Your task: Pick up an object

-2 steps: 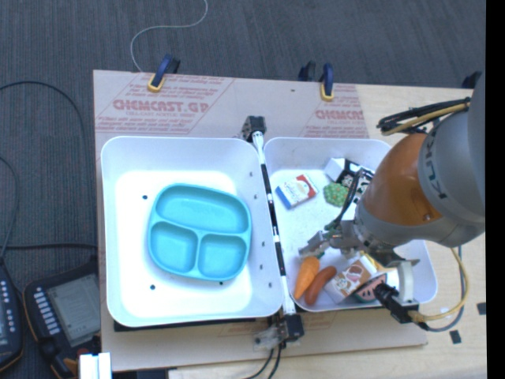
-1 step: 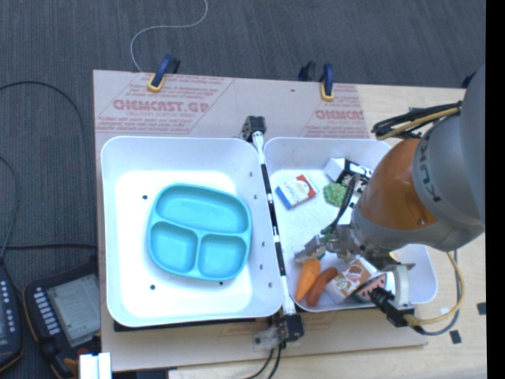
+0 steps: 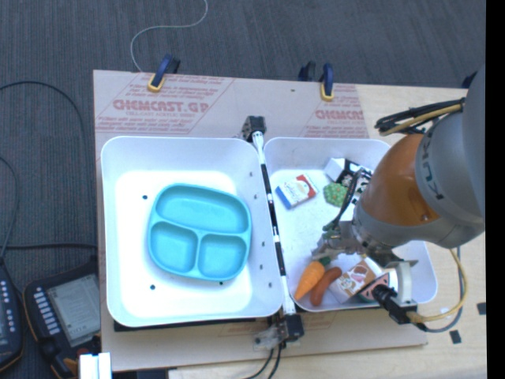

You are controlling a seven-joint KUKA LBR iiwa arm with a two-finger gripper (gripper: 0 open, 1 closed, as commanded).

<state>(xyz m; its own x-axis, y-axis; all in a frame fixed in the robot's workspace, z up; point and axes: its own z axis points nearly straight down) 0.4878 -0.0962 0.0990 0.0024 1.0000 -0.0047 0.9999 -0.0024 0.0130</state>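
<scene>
Hangs low over the near part of the right-hand shallow white bin [image 3: 304, 229]: grey two-finger gripper [image 3: 330, 247], metallic and angular, below a bulky grey arm [image 3: 454, 180] with a glossy orange band [image 3: 394, 189]. Cannot tell how wide the claw stands, since the wrist hides most of it from above; nothing seen clamped in it. Sits just above and close to a smooth orange carrot-shaped toy [image 3: 308, 279], tapered and lying aslant against the bin's near left corner; cannot tell whether touching it. Beside the carrot, a shorter red-orange rounded piece [image 3: 326, 285], and right of that a small printed cardboard carton [image 3: 359, 283], glossy, tilted, partly under the wrist. Farther back in the same bin, a flat red-and-white rectangular packet [image 3: 296, 189], lying apart from the rest on bare white plastic; near it a rough-looking green lump [image 3: 338, 193] and a black-and-white printed box [image 3: 347, 169], both close to the arm. In the left-hand shallow white bin [image 3: 110, 212], a light blue plastic divided plate [image 3: 201, 231] with rounded corners and three compartments, lying flat near the middle. Under both bins, a pale board [image 3: 158, 105] with red printed lettering, held by two blue-and-yellow clamps [image 3: 163, 71] at its far edge. Around it all, dark grey ribbed carpet [image 3: 63, 30], crossed by a thin white cable [image 3: 170, 30].
</scene>
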